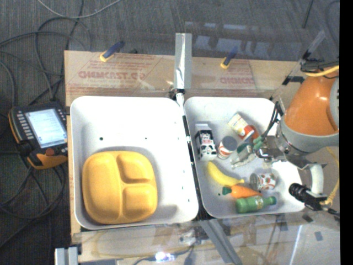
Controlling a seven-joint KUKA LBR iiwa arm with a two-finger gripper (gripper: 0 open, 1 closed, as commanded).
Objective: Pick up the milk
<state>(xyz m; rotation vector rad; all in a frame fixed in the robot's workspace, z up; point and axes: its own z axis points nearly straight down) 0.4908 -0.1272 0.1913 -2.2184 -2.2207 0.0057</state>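
While gripper (246,152) hovers mid right bin (265,105), grip state unclear. Milk (206,143) near left wall: small carton, likely light, crushable; pinch flat sides.

The scene is lit evenly and rather brightly from above. The white bins (132,106) are rendered close to overexposed, and soft shadows are cast along their inner walls. A short shadow is thrown beside the yellow tray (120,186) (mostly on its right). Glare is seen at the bottom edge. Fine detail is softened throughout, and small labels cannot be read.
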